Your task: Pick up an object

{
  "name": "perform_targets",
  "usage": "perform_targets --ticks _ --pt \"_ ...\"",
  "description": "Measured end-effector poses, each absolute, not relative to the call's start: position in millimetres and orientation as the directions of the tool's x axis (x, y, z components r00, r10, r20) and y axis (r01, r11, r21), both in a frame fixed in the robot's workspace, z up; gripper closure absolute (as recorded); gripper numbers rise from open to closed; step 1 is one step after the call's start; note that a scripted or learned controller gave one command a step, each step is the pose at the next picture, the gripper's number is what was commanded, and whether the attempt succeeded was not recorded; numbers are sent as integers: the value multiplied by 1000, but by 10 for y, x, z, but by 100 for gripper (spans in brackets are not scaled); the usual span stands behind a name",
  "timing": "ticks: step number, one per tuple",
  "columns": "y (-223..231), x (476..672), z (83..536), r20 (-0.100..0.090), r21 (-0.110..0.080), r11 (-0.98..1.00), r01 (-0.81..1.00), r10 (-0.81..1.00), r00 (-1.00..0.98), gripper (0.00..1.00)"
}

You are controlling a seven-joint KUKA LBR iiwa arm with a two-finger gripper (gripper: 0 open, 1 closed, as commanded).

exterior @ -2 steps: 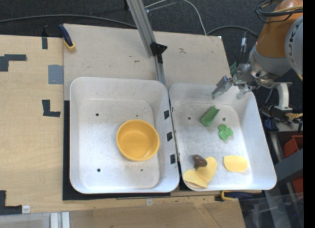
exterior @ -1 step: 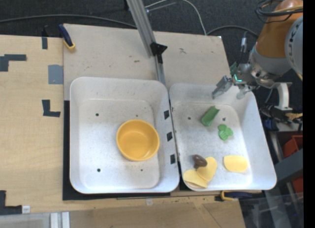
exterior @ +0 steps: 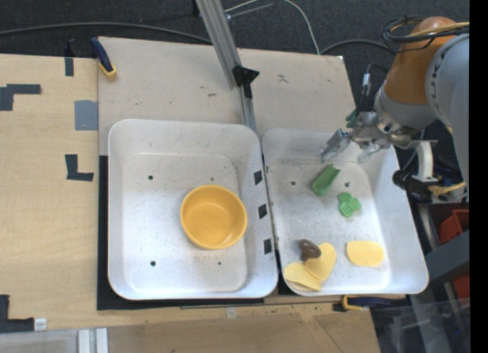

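Yellow soft pieces (exterior: pixel 313 269) at right bin's (exterior: pixel 396 214) near edge. Claw (exterior: pixel 352 148) spread wide, empty, just above green block (exterior: pixel 325 179): light, stiff; grip across narrow sides.

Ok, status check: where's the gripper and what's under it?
Gripper open, over the right bin's far end, holding nothing. Green block lies just below it, untouched. Small green piece close beside; nothing blocking.
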State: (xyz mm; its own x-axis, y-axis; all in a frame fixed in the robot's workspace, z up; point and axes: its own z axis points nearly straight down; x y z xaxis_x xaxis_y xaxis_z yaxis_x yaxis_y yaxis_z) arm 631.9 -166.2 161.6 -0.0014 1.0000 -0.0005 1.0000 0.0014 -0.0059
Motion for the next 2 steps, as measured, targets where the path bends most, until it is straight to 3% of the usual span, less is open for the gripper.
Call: perform_targets --ticks 2 --pt "-1637 6246 867 -1 -3 2 1000 1000 -2 0"
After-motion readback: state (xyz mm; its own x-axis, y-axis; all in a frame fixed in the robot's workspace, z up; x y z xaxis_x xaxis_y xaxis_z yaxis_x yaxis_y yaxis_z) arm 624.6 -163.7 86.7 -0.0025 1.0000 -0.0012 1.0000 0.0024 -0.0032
